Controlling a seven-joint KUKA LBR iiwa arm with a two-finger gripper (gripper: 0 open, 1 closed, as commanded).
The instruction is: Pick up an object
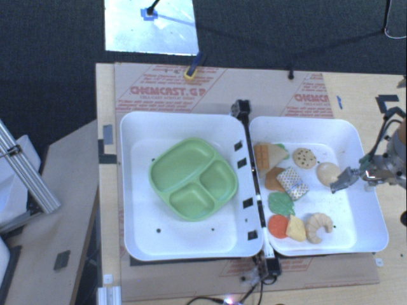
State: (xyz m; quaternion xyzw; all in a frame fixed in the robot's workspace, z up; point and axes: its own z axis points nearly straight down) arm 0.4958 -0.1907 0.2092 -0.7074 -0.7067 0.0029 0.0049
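The right bin (365, 234) holds several toy foods: a sandwich (269, 154), a cookie (304, 157), a pale round bun (326, 173), a silver-patterned block (292, 183), a green leaf (280, 203), a red slice (278, 226), a yellow wedge (296, 229) and a croissant (319, 226). My gripper (344, 181) reaches in from the right, low over the right bin. Its tip sits just right of the bun, close to it or touching. I see nothing held in it.
The left bin (137, 234) holds a green divided plate (193, 178). A black divider with clips (251, 183) runs between the bins. Cardboard (172, 88) lies under both bins. A metal plate (149, 18) lies on the floor at the back.
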